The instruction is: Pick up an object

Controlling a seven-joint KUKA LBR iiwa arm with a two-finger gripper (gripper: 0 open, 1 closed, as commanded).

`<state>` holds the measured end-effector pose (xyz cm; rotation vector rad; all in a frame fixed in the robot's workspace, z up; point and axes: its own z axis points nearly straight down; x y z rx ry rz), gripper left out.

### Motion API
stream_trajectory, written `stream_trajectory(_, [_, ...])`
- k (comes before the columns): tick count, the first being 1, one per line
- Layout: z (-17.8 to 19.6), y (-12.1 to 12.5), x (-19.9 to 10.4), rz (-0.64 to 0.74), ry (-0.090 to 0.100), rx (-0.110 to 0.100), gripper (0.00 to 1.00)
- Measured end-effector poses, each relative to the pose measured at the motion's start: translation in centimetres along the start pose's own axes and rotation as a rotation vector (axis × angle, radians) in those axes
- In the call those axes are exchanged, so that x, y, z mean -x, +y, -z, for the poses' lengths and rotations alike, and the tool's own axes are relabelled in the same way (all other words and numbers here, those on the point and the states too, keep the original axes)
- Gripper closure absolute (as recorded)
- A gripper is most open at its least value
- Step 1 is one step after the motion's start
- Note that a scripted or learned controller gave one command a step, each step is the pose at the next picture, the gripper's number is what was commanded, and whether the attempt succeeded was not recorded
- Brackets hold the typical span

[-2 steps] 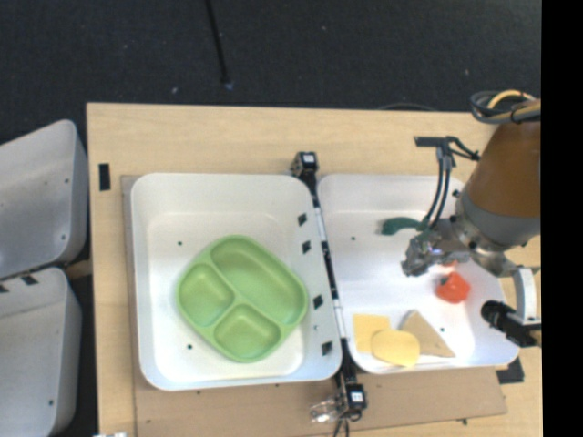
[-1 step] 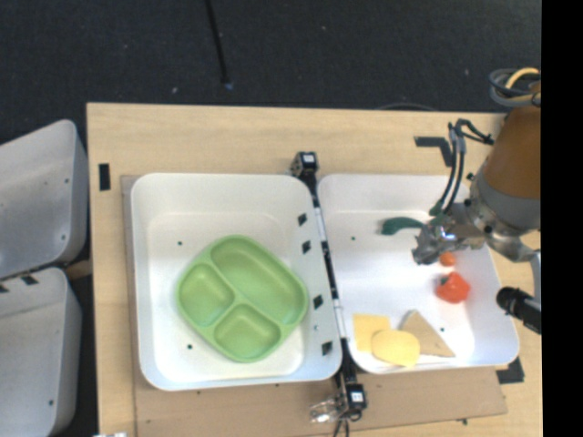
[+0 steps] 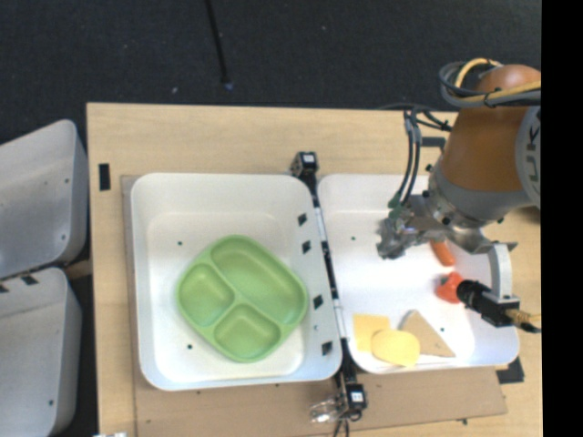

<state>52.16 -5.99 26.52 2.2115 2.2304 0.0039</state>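
My gripper point(image 3: 393, 241) hangs over the upper middle of the right bin point(image 3: 364, 285), pointing down-left, with nothing visible between its tips. Near the bin's front lie a pale yellow square slice point(image 3: 367, 330), a yellow round disc point(image 3: 396, 347) overlapping it, and a tan wedge point(image 3: 428, 333) to their right. Two orange pieces sit by the wrist: one point(image 3: 443, 253) just right of the gripper, another point(image 3: 448, 288) lower down. A green divided plate point(image 3: 240, 296) rests in the left bin point(image 3: 155, 235).
A divider ridge with black clips point(image 3: 321, 253) separates the two bins. The wooden bench point(image 3: 109, 144) surrounds them, with white chairs point(image 3: 36, 198) off its left edge.
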Motion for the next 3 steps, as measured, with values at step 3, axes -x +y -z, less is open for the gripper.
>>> stream_trajectory(3, [-1.9,3.8,-12.5,-0.004,-0.002,-0.004,1.00])
